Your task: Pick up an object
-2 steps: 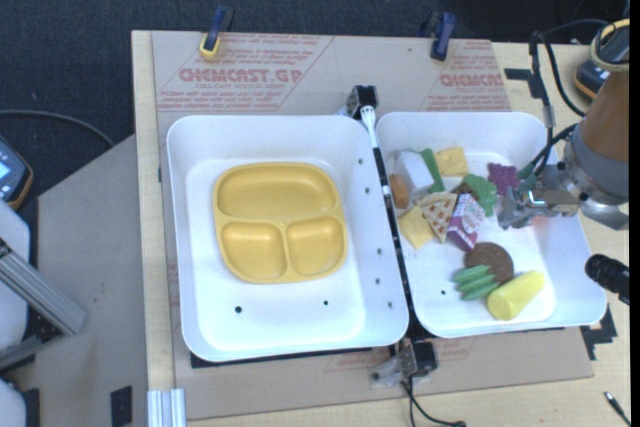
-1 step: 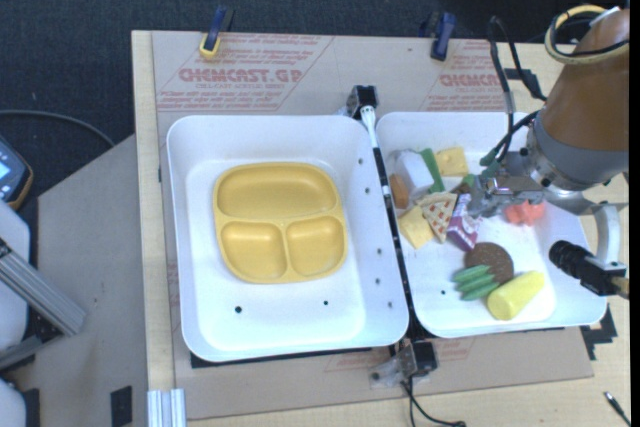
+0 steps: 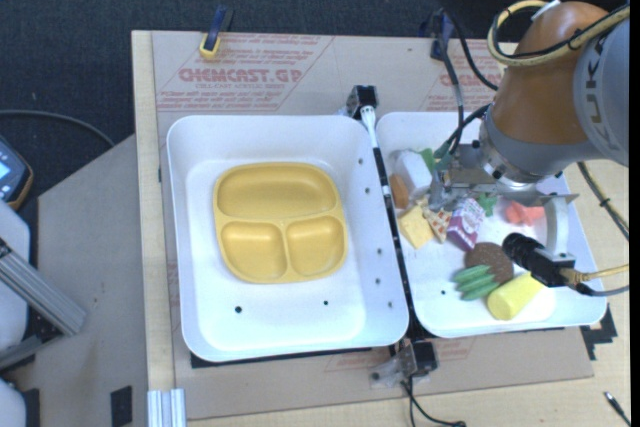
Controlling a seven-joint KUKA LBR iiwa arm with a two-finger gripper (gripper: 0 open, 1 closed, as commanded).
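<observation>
Because the pickable toys are heaped in the right bin (image 3: 590, 315) on the worktop (image 3: 150, 215), the arm sets its end effector (image 3: 462, 200) low over the purple piece (image 3: 465, 225) near that bin's middle, its finger state indiscernible, while the yellow tray (image 3: 279, 220) occupies the left bin (image 3: 190, 215).

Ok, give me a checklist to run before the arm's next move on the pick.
1. End effector over the right bin, where the objects lie: ok.
2. Object seen between its fingers: cannot tell; the wrist hides them.
3. Pick targets available: ok; yellow cylinder, green piece and brown round piece lie in the open near the front.
4. Objects under the end effector well separated: not ok; they are crowded together.
5. Yellow divided plate lies apart in the left bin, out of the arm's way: ok.
</observation>
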